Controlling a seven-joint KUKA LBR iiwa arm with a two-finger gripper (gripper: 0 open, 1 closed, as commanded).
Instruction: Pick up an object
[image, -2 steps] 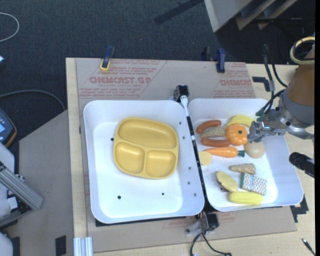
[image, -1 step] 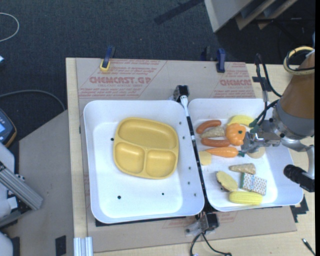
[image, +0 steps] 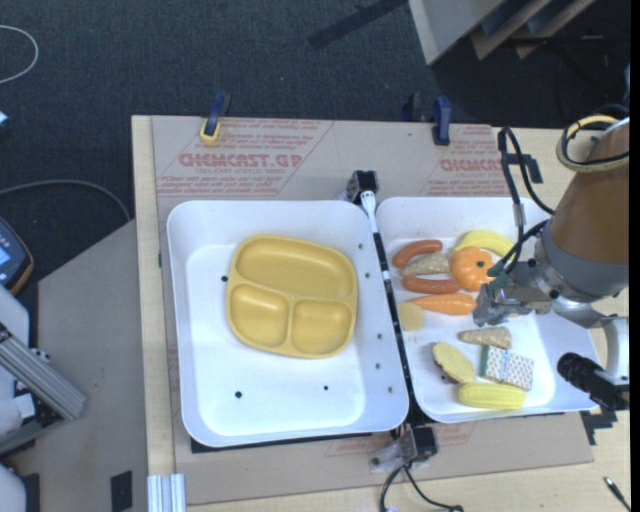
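Probably light, stiff and slick, the carrot (image: 440, 304) at right centre wants a mid-length pinch; whether the jaws are apart, I cannot tell.

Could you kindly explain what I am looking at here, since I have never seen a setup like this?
This is one picture from a camera fixed above a bench, looking down at a slant. The grey and orange machine on the right is a robot arm; its claw is low over the right white bin. That bin holds toy food: a sausage, a carrot, an orange pumpkin, a banana and corn. The left bin holds a yellow divided plate. I cannot tell whether the claw holds anything.
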